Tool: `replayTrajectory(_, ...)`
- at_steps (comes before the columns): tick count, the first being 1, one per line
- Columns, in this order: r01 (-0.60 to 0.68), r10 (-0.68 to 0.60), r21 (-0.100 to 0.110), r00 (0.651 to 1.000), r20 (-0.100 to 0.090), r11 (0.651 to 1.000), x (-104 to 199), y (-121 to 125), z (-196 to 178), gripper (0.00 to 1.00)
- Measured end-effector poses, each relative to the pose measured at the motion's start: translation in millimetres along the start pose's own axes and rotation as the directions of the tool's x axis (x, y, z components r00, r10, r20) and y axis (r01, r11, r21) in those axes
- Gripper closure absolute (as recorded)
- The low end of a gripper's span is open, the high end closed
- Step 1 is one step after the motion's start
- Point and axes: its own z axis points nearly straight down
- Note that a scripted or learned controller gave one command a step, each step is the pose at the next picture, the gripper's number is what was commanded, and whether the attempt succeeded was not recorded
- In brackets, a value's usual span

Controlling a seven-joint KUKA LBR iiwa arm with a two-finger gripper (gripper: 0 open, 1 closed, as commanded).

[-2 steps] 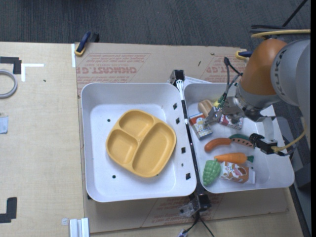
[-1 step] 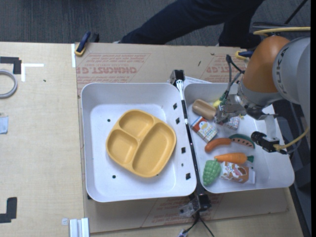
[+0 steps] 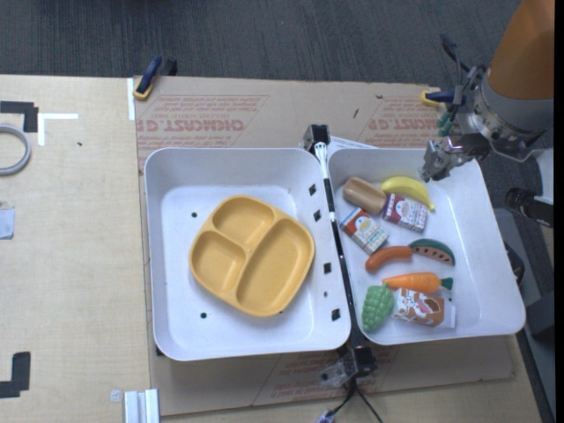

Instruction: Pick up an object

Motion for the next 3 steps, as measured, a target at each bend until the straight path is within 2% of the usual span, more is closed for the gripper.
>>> replayTrajectory(1,0.059,-0.059,-0.001,0.998,0.0,0.998,24.9,-62.3,-108.6,1.0)
replayTrajectory(3,0.062,-0.062,-0.004,0.998,0.005,0.998,24.6,-60.0,-127.9,1.0)
